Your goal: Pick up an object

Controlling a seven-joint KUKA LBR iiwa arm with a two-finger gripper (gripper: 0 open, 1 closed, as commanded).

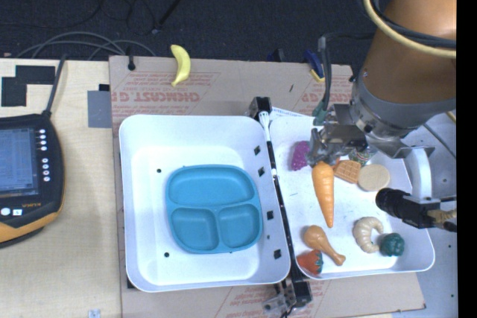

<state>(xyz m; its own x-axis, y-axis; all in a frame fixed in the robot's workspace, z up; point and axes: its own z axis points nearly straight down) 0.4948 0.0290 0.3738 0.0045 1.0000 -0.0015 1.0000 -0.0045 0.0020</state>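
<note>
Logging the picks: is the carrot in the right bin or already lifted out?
In the bin. The carrot lies on the right bin's floor, point toward the near rim, with the gripper above its thick end.

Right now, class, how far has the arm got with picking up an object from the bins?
Done: the end effector sits low in the right bin, over the top of the carrot and beside the purple grapes. In hand: nothing visibly lifted; whether it grips the carrot cannot be told. Left: securing and raising an object. The drumstick, shrimp and the blue tray in the left bin lie untouched.

Divided plate in left bin, carrot in right bin
</note>
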